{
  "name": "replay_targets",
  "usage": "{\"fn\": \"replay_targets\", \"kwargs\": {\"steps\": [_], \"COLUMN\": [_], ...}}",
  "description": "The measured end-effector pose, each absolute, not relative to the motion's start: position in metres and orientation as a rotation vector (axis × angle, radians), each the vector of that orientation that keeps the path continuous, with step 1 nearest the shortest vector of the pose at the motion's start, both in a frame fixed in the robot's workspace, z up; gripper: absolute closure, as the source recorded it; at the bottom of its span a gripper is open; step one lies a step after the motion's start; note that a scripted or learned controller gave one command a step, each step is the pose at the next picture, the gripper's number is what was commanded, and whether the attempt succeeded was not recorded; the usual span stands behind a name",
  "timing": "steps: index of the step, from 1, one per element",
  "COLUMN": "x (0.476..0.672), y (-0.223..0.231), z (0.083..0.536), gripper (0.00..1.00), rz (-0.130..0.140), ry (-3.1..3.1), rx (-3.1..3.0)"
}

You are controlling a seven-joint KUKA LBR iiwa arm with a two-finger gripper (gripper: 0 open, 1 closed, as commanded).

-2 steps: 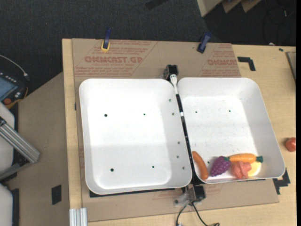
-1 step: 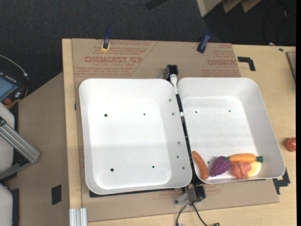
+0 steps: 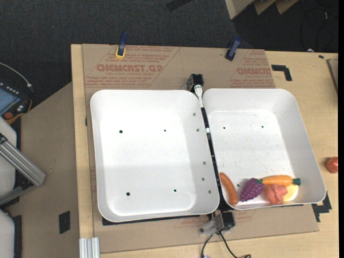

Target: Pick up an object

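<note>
Down at the front edge of the right bin (image 3: 301, 122) lies a little pile of toy food: an orange sausage (image 3: 228, 188), purple grapes (image 3: 251, 189), a carrot (image 3: 279, 180) and a pink piece (image 3: 274, 194), all touching or just beside each other. The arm comes in from the right, so this pile sits on its side of the bench. I cannot tell what the robot's hand is doing. I think nothing is picked up yet. The whole job is left.

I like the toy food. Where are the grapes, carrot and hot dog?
purple grapes (image 3: 251, 189), camera view, middle of bunch
carrot (image 3: 277, 180), camera view, orange body
hot dog (image 3: 228, 188), camera view, mid-length
</note>
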State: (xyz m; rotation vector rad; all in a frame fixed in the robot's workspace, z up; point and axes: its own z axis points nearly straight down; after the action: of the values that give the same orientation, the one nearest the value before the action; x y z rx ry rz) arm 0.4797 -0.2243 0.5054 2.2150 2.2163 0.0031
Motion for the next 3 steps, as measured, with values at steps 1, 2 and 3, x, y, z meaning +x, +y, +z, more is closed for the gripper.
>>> {"fn": "replay_targets", "kwargs": {"steps": [1, 2, 3], "x": [0.479, 0.480, 0.480], "y": [-0.224, -0.224, -0.224], "z": [0.465, 0.497, 0.529], "gripper": [1.00, 1.00, 1.00], "rz": [-0.003, 0.003, 0.003], "ry": [2.224, 2.216, 2.216], "rx": [2.224, 2.215, 2.215]}}
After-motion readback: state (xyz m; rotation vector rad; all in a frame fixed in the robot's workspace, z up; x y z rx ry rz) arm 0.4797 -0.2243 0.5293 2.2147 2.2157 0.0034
